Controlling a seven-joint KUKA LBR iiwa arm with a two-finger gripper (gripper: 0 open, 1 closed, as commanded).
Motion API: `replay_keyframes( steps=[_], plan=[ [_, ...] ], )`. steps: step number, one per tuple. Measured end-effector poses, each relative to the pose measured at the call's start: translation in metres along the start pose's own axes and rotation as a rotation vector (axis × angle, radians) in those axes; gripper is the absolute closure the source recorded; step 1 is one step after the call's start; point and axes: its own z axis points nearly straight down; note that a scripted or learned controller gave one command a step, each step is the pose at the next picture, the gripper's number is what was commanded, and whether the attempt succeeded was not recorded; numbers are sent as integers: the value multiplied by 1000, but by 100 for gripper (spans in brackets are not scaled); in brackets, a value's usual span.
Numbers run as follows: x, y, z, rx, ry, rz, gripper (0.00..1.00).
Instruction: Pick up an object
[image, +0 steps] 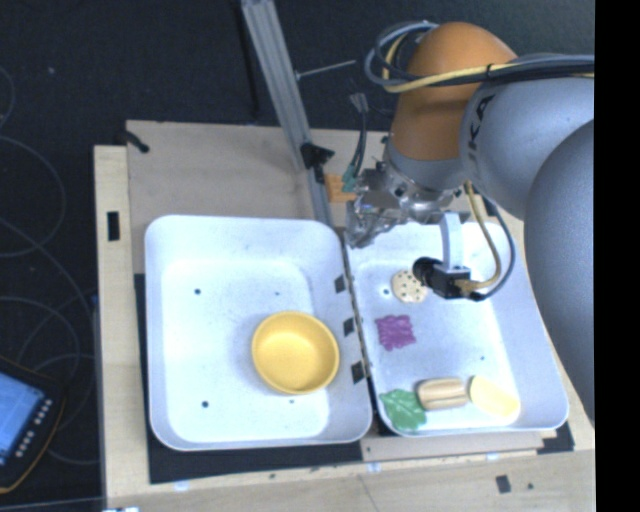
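Gripper (362, 228) over right bin's (520, 340) far-left corner; finger state unclear. Right bin: holed disc (406, 286), purple piece (394, 331), green piece (403, 407), cylinder (442, 393), yellow piece (494, 397). Left bin (190, 260): yellow bowl (294, 351).

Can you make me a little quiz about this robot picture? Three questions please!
1. True or false: the yellow bowl sits in the left bin.
2. Which thing lies closest to the purple piece in the right bin?
A. the round dotted disc
B. the green piece
C. the pale yellow piece
3. Fill the gap: the tan cylinder lies between the green piece and the pale ______ piece.

Key: 1 true. 2 A. 3 yellow.
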Motion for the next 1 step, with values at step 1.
replay_keyframes(
  steps=[1],
  plan=[
    [49, -8, 13, 0, 0, 0, 100]
  ],
)
